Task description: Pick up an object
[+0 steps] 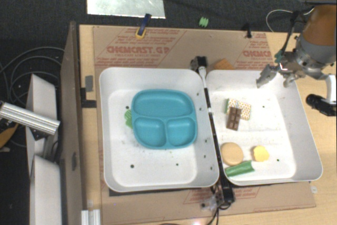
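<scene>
My gripper hangs over the far right part of the right bin, its two fingers spread apart with nothing between them. Well below and left of it lie a checkered cracker-like piece and a brown chocolate bar. Nearer the front edge sit a round tan cookie, a yellow piece and a green vegetable-shaped piece.
The left bin holds a teal divided plate with a small green item at its left edge. A black divider strip runs between the bins. Cables lie at the far left.
</scene>
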Robot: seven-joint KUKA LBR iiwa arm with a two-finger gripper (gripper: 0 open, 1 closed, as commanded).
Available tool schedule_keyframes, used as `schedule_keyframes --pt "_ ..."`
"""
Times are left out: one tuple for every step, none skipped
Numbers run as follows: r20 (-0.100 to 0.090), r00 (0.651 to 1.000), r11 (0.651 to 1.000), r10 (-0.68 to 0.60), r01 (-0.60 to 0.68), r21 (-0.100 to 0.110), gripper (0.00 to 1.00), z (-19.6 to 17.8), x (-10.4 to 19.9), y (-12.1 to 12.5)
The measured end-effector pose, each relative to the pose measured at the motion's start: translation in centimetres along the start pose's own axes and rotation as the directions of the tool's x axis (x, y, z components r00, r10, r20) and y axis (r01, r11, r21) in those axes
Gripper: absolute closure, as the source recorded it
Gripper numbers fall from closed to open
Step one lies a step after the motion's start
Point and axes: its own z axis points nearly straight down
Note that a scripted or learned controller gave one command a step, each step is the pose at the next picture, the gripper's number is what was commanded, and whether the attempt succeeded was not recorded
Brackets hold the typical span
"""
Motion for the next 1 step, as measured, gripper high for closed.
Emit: schedule_keyframes --pt "-0.004 1.0 1.0 -0.005 0.005 0.007 0.0 7.33 5.5 -2.56"
